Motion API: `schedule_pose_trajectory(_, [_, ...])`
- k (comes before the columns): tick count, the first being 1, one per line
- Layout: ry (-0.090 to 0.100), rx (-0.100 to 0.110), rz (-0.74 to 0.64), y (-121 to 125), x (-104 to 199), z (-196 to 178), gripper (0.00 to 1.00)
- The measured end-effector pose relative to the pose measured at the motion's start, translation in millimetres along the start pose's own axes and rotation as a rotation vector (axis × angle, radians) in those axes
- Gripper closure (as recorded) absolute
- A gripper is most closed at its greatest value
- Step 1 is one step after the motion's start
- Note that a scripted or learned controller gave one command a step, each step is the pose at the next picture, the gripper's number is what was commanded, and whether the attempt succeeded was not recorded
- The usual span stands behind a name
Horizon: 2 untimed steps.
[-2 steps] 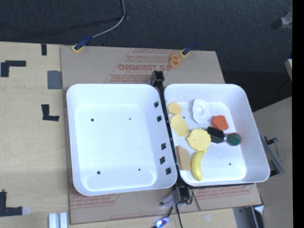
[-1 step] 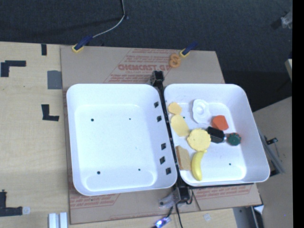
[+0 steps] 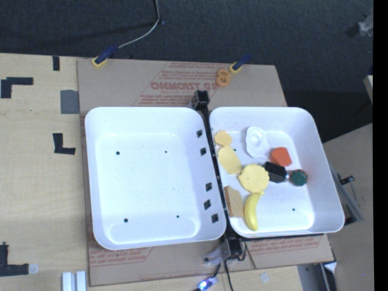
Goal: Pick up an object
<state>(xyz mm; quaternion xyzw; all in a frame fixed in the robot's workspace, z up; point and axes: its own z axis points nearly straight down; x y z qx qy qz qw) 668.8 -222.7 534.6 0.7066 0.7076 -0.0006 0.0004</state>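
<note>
**Nine small things in the right bin**

I cannot tell whether my claw is apart or together.

All that I might pick lies in the right bin (image 3: 324, 180), crowded toward its 9 o'clock side. Nearest, at about 7 o'clock, a yellow banana (image 3: 251, 211) lies just beside a tan oblong piece (image 3: 233, 200) on its 9 o'clock side. Its upper end touches a yellow round disc (image 3: 253, 178). At the disc's 3 o'clock a black object (image 3: 274, 172) touches it, and a dark green ball (image 3: 297, 177) sits near that. At the disc's 10 o'clock lies a pale yellow lump (image 3: 230, 160). An orange-red piece (image 3: 280, 156) sits just beyond the black object. Farthest are a small yellow-orange piece (image 3: 223, 139) and a white object (image 3: 255, 139).

The left bin (image 3: 103, 132) adjoins at 9 o'clock. Both rest on a cardboard sheet (image 3: 176, 83).
</note>
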Motion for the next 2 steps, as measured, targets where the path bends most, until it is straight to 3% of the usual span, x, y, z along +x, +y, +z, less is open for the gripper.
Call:
schedule_pose_trajectory(1, [0.0, 0.0, 0.0, 0, 0, 0, 1.0])
schedule_pose_trajectory(2, [0.001, -0.001, 0.001, -21, -1, -1, 1.0])
